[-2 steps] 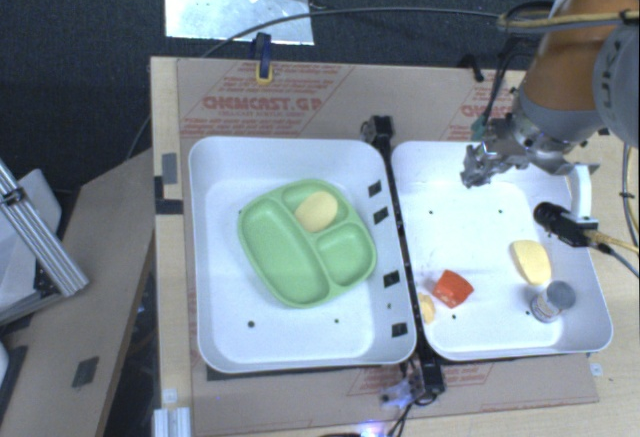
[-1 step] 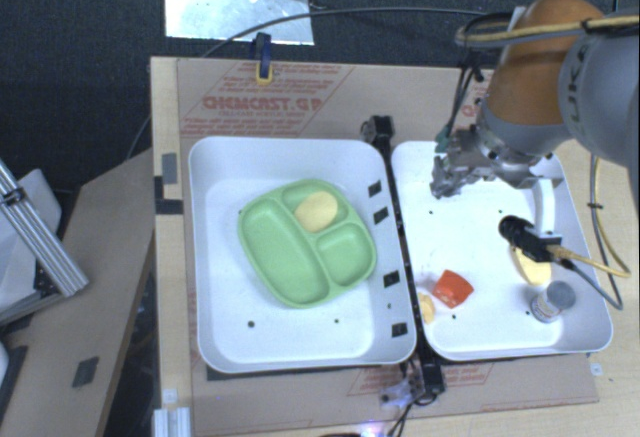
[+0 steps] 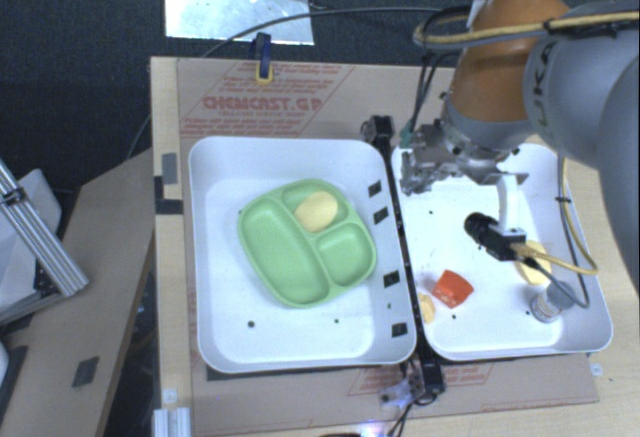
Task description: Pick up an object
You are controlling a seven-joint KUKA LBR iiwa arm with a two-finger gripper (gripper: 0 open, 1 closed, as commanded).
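Hanging from the arm (image 3: 585, 85) over the far left corner of the right bin (image 3: 500, 330); open or closed, cannot tell. Lying at that bin's near left, a red block (image 3: 453, 287); resting on the green plate (image 3: 290, 265) in the left bin (image 3: 230, 225), a yellow lump (image 3: 318, 211).

Arm shell (image 3: 590, 95): you see smooth grey casing.
Wrist band (image 3: 505, 35): orange, rounded, glossy.
Cable (image 3: 432, 25): your black loop.
Claw (image 3: 415, 175): bare grey metal.
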